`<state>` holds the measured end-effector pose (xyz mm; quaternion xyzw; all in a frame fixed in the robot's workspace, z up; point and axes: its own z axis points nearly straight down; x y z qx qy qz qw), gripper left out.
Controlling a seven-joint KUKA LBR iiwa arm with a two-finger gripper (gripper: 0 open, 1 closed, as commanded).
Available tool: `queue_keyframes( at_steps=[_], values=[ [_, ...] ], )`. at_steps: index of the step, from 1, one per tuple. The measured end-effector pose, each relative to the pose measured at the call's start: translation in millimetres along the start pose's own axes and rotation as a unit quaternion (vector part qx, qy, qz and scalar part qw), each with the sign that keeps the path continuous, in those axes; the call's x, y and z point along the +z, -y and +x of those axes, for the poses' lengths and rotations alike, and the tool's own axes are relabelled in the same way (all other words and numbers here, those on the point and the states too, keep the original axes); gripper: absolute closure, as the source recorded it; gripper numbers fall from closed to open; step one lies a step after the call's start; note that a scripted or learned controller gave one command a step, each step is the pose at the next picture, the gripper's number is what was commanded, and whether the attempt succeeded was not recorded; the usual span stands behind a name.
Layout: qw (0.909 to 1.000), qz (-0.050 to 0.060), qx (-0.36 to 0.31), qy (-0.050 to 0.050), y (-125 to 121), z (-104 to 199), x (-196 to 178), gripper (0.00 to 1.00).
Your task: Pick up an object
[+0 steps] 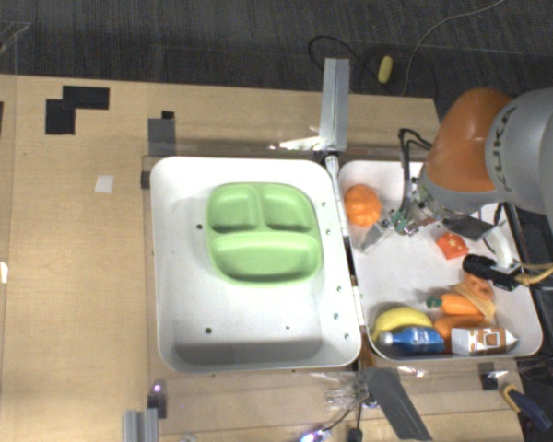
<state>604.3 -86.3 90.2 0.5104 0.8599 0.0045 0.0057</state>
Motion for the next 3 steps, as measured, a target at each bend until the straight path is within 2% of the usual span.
queue_keyframes(
  at_steps=[1, 2, 3],
  values=[
    [0.9971, 0.002, 0.077, 0.000, -38, -29, 2, 0.00],
    [0.9972, 0.001, 0.074, 0.001, -40, -29, -11, 1.00],
    [0.9976, 0.003, 0.069, -0.001, -91, 25, -96, 1.00]
  ],
)
